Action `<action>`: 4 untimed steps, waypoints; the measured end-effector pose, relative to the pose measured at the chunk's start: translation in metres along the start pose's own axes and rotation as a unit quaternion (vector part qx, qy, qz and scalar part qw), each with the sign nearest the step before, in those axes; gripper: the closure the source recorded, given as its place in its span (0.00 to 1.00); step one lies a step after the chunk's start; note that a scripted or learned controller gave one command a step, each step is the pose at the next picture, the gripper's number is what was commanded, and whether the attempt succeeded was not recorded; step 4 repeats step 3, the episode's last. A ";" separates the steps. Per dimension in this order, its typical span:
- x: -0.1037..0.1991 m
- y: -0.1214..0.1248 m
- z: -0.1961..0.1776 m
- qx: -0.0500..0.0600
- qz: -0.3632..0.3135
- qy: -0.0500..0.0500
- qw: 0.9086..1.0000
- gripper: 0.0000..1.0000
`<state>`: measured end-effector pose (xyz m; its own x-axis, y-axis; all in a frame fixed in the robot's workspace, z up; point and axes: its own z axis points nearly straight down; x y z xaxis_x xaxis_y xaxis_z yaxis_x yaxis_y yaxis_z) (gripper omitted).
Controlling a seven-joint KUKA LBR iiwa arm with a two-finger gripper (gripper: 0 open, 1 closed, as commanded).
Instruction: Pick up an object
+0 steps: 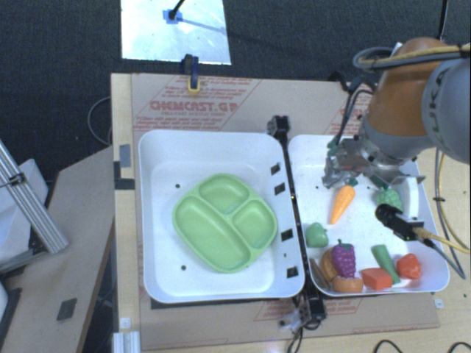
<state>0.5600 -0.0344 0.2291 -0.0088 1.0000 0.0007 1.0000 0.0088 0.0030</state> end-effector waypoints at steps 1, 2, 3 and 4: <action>0.056 0.010 0.007 0.000 0.000 0.000 1.000 1.00; 0.108 0.001 0.015 0.001 0.001 0.000 1.000 1.00; 0.131 0.005 -0.006 0.000 0.001 0.000 1.000 1.00; 0.131 0.005 -0.006 0.000 0.001 0.000 1.000 1.00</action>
